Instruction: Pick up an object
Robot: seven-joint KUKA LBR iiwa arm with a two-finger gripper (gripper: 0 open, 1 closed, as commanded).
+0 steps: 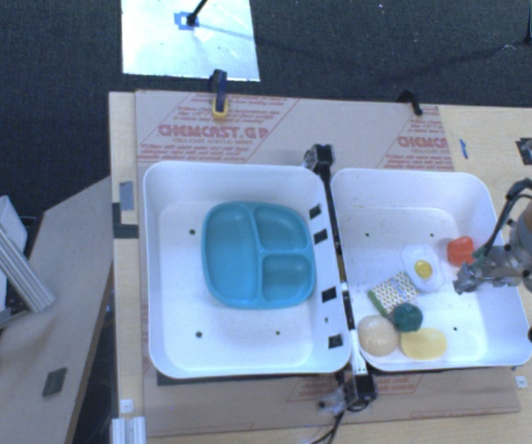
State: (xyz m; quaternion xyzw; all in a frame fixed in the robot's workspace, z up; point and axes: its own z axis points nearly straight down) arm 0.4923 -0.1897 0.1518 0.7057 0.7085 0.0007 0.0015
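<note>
While you read from the near edge back, landmark: white fried-egg toy with a yellow yolk point(421, 268), lying flat in the right shallow white bin point(404, 176); you get every place below from it.
Yellow rounded soft block point(423, 343): nearest to you, straight in front of the egg toy and well on the near side of it, by the bin's near wall.
Cream round ball point(377, 335): near and left of the egg toy.
Dark teal ball point(407, 317): just nearer than the egg toy, between the cream ball and the yellow block and touching both.
Green-and-white patterned flat piece point(393, 291): just beside the egg toy, on its near left, tilted.
Two-finger gripper point(466, 277): just right of the egg toy and low over the bin floor, with nothing visibly in its grasp; you cannot tell whether it is wide or narrow.
Blue plastic divided plate point(256, 254): well left of the egg toy, flat in the left shallow white bin point(228, 166).
Orange-red small block point(460, 248): right of the egg toy and slightly farther, apart from it, just beyond the gripper.
</note>
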